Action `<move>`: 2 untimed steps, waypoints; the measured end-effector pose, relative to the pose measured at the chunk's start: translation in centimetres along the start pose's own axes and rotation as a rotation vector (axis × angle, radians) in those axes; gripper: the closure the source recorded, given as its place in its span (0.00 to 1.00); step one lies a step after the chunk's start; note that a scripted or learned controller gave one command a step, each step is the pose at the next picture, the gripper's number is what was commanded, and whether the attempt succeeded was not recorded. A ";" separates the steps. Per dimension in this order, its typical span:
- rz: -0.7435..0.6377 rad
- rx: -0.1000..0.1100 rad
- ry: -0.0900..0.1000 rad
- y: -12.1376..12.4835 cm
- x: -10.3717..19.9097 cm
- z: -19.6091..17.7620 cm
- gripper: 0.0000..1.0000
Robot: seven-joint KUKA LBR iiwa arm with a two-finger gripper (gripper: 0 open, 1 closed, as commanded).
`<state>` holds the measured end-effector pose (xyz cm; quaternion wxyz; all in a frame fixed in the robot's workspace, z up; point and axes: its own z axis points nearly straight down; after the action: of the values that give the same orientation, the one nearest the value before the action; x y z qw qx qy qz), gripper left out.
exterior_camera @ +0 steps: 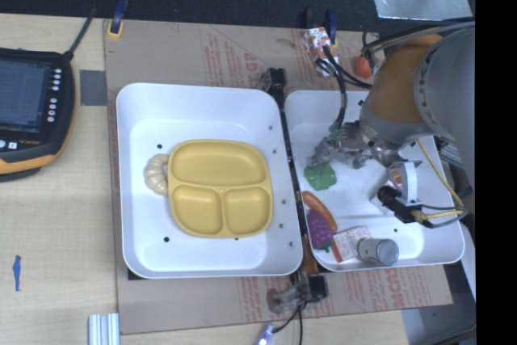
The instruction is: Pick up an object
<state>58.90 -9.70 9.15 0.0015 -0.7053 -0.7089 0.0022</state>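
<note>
- Green object (321, 176) is lying just beside your gripper (338, 148) in the right bin (436, 254).
- You're lifting nothing yet; I cannot tell its grip state.

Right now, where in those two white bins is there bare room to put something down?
Left bin: bare floor rings the yellow tray, widest along the top and bottom edges. Right bin: crowded by the gripper, green piece, purple item and can.
</note>
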 end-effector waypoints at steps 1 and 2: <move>-0.001 0.002 0.000 0.0 -0.1 -1.0 1.00; -0.002 0.003 0.000 0.0 -0.1 -1.0 0.00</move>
<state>58.88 -9.78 10.16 0.0023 -0.7047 -0.7095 0.0033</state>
